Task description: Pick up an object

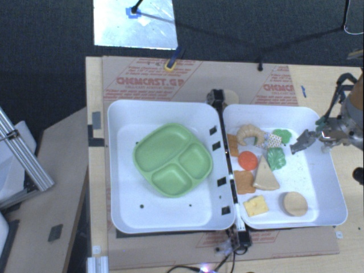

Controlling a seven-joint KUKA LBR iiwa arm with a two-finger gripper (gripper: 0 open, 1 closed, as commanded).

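Two white bins sit side by side on the table (96, 169), and the left bin (122, 118) carries a big green divided plate (172, 159) and nothing else worth chasing. All the action is in the right bin (324, 175), where the food pieces crowd the left half: a croissant (251, 133) up at twelve o'clock of the pile, a red round piece (247, 160) in the middle, a green leafy piece (276, 158) just beside it, a pale wedge (265, 178) below, then a yellow cheese block (256, 206) and a round bun (295, 203) down toward six.

The arm (350, 121) reaches in from the right, and the hand (300, 143) hangs over the bare right half of that bin, its dark tip pointing down and leftward. It carries nothing that I can see; whether it is spread or closed, I cannot tell from this angle.

Here's the relation that matters: the nearest pick is that green leafy piece, lying at about eight o'clock from the hand, near but apart. The green-and-white piece (281, 136) sits at about ten o'clock, near too. The pale wedge runs its long axis roughly twelve to six, further off. I'd judge a short drop leftward reaches the green.
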